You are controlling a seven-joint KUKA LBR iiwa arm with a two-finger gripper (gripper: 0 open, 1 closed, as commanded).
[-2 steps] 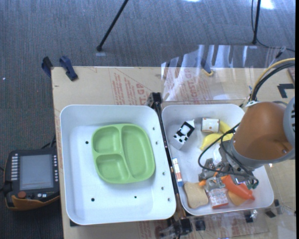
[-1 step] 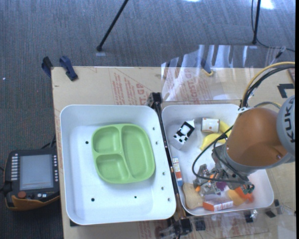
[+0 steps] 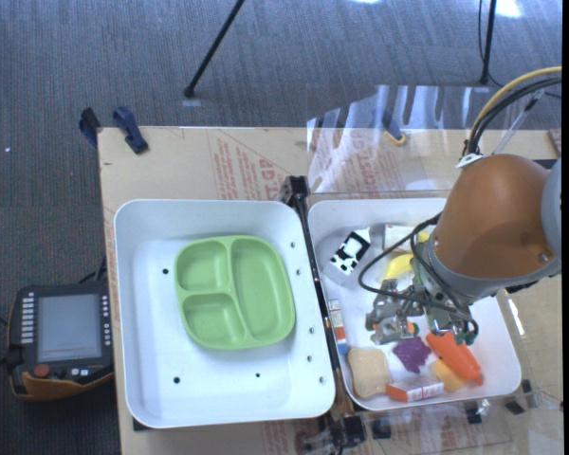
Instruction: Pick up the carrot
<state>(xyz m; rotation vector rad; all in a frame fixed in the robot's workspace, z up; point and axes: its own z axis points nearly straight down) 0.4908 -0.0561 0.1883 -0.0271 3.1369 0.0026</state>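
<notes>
- Two shallow white bins sit side by side on the bench; the left bin [image 3: 142, 254] has wide bare floor all around a green divided plate [image 3: 235, 290] lying at its middle, well clear of every wall
- The right bin [image 3: 508, 339] is crowded, with little free floor between its contents
- The carrot [image 3: 454, 354] lies in the right bin's near right part, slanting toward the near right corner; smooth, orange, tapered; just beside purple grapes [image 3: 412, 353] on its left and touching a small yellow-orange piece [image 3: 447, 375] at its near side
- The gripper [image 3: 394, 322] hangs low over the bin's middle, left of the carrot and just above the grapes; dark metal with cables; whether its fingers are parted or closed I cannot tell
- A tan, rough bread-like lump [image 3: 365, 372] rests near the front wall; a black-and-white patterned block [image 3: 349, 251] sits toward the far left; the arm's orange band [image 3: 498, 218] overhangs the bin's right side
</notes>
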